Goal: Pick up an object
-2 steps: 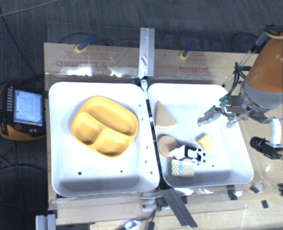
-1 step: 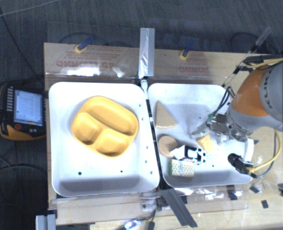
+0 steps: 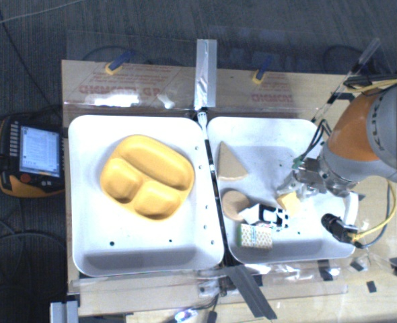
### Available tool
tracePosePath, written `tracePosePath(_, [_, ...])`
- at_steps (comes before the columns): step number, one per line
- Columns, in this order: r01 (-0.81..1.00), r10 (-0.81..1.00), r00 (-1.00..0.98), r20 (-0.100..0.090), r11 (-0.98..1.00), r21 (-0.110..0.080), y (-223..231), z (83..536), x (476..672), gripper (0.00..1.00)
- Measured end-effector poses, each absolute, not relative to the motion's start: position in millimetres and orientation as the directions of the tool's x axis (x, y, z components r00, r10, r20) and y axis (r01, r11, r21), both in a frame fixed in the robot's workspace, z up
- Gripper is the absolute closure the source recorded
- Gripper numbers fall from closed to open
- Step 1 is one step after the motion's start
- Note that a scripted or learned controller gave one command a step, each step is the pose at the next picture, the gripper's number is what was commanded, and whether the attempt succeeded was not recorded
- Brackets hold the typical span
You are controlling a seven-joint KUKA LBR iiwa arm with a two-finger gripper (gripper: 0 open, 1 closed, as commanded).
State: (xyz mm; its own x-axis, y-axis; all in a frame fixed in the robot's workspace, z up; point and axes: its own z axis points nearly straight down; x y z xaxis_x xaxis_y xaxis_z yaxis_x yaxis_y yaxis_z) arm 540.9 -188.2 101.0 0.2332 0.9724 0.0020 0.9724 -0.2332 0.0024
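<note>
Two white bins side by side: left bin (image 3: 84, 247) bearing a big yellow sectioned tray (image 3: 147, 175); right bin (image 3: 299, 244) crowded with small items near the gripper (image 3: 298, 190). Jaw state impossible to tell here. Best to drop straight onto the pale yellow block (image 3: 287, 200), well clear of the black-and-white piece (image 3: 271, 215).

even overhead light, soft shadows, perhaps slight blur

Arm (image 3: 370, 136) cut off at right edge; wrist hides gripper fingertips and part of right bin (image 3: 266, 130).
</note>
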Motion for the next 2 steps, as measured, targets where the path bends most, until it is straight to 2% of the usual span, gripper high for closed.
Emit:
tracePosePath(1, [0.986, 0.986, 0.166, -0.002, -0.166, -0.003, -110.9, 213.4, 580.0, 1.0])
tracePosePath(2, [0.995, 0.995, 0.101, -0.004, -0.101, -0.003, -108.3, 228.3, 553.3, 1.0])
